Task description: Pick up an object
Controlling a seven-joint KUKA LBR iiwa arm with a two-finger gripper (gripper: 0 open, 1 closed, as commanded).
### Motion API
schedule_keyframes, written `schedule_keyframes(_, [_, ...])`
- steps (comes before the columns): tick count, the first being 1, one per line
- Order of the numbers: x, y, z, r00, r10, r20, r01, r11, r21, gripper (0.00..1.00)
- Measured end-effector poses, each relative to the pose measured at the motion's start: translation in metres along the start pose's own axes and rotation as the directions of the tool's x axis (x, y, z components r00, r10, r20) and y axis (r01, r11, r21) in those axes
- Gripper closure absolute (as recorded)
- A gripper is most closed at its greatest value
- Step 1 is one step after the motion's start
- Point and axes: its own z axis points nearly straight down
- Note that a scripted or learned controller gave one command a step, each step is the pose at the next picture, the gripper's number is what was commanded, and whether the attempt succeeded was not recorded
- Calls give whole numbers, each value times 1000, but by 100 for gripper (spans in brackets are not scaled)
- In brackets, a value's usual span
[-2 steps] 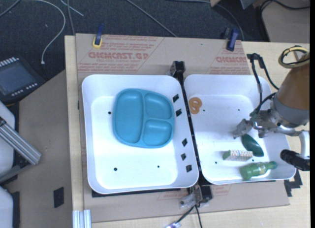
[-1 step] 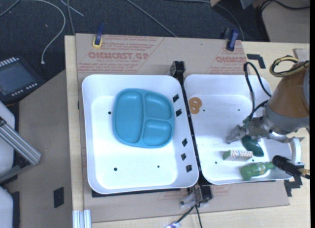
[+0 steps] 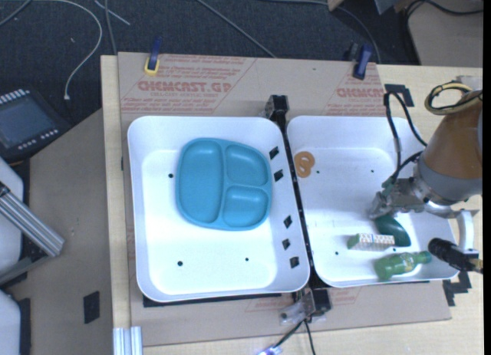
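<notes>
Bottle (image 3: 400, 264), green and lying on its side, sits nearest the camera at the front edge of the right bin (image 3: 341, 135). Just behind it and a little to the left lies a small pale packet (image 3: 371, 241) with a patterned strip. Just behind these a dark teal object (image 3: 393, 229) rests on the bin floor, directly under the gripper (image 3: 390, 206). The gripper hangs low over that teal object, at or very near its top; whether it is wide, narrow or closed on anything I cannot tell, since the wrist hides it. The arm (image 3: 453, 154) rises from there toward the right, grey at the wrist with an orange band above. Farther back, near the bin's left wall, lies a small orange ring-shaped piece (image 3: 305, 163). In the left bin (image 3: 153, 192), well apart from all this, a blue divided plate (image 3: 224, 183) lies flat toward the rear
</notes>
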Motion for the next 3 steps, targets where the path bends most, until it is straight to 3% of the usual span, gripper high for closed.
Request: schedule_keyframes(3, [1, -16, -163, 1000, -2, 4, 2, 1000, -8, 100])
